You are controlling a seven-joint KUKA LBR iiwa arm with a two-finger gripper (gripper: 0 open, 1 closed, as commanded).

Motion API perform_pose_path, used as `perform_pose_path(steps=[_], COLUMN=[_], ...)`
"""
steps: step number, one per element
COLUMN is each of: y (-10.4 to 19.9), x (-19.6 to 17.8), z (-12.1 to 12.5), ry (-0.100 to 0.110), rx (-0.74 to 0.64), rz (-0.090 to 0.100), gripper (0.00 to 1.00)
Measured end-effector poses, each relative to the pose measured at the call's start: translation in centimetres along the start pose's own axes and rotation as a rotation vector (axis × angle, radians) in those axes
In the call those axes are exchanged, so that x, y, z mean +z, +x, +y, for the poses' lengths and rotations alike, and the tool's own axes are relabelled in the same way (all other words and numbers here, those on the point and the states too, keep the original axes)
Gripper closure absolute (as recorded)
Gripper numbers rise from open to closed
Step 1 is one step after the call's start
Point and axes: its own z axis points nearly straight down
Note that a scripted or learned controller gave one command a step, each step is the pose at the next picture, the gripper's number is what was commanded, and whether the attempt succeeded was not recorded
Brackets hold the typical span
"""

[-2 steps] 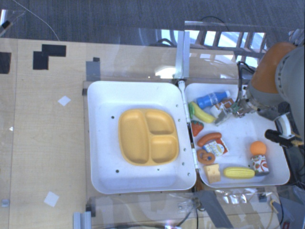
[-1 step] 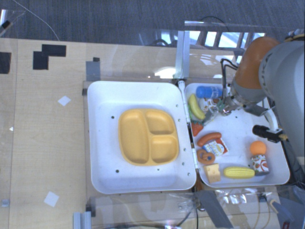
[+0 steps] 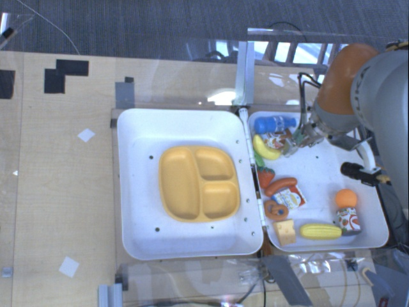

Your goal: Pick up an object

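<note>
- Camera view: the gripper (image 3: 299, 137) hangs low in the right bin (image 3: 374, 235), just beside the banana (image 3: 264, 148) and blue bottle (image 3: 276, 123); whether it is released or clenched, I cannot tell.
- Nothing shows clearly gripped; the likely target, the banana, lies against the bin's left wall.
- Risk: the crowded corner may make the grasp slip, or nudge the bottle.
- The yellow tray (image 3: 199, 182) in the left bin (image 3: 137, 235) sits well apart.

We see a pale wood counter (image 3: 57, 190) carrying two shallow white bins side by side: the left bin (image 3: 137, 171) near the centre, the right bin (image 3: 370, 226) at three o'clock. Black patches (image 3: 64, 74) mark its ten o'clock area.
</note>
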Motion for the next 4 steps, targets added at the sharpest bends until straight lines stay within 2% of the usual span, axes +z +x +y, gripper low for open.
perform_pose_path(steps=[1,2,3,4], y=[0.0,0.8,0.2,-0.5], x=[0.0,-0.6,0.8,1.4], z=[0.1,1.3,1.8,-0.3], ry=[-0.001,-0.011,-0.015,-0.012], rx=[-0.001,-0.379,-0.531,-0.119], rz=[-0.001,-0.003,-0.004,0.007], gripper=[0.00,0.00,0.00,0.00])
